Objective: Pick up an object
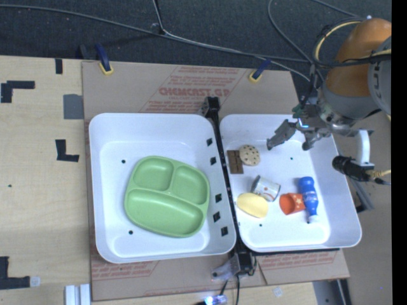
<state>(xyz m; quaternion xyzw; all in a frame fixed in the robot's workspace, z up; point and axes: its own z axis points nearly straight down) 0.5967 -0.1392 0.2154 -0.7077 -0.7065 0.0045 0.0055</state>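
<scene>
End effector [294, 136] open, empty, above right bin [343, 234], blue bottle [308, 196] lying below

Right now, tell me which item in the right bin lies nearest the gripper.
The round tan cookie. It lies at the upper left of the cluster, just below-left of the gripper, while the can, lemon, orange piece and blue bottle sit lower.

Pale wooden bench [38, 189] under brown cardboard sheet [191, 88] (blue-and-yellow clamps, seemingly), dark carpet-like floor [191, 5] behind.
</scene>
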